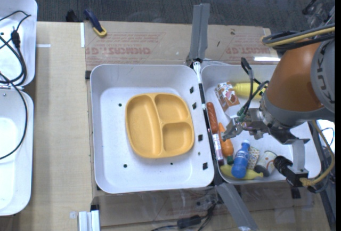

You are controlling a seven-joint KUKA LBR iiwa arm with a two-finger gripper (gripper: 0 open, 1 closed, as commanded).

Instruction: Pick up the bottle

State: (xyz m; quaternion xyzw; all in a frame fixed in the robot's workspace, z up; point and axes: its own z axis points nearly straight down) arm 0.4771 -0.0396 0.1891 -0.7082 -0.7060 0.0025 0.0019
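The bottle [241, 159] is small and blue with a white cap. It lies in the right bin [314, 139] near the front, resting against a yellow banana [244, 173]. My gripper [238, 128] hangs over the middle of that bin, just behind and slightly left of the bottle's cap. Nothing is visibly held in it. The arm's orange band [294, 78] hides the bin's right part.
Around the bottle lie an orange carrot [227, 147], a hot dog [211, 114], a red-brown snack packet [228, 95], a yellow item [244, 88] and a pale wrapped item [254, 157]. The left bin [106, 134] bears a yellow divided plate [160, 124].
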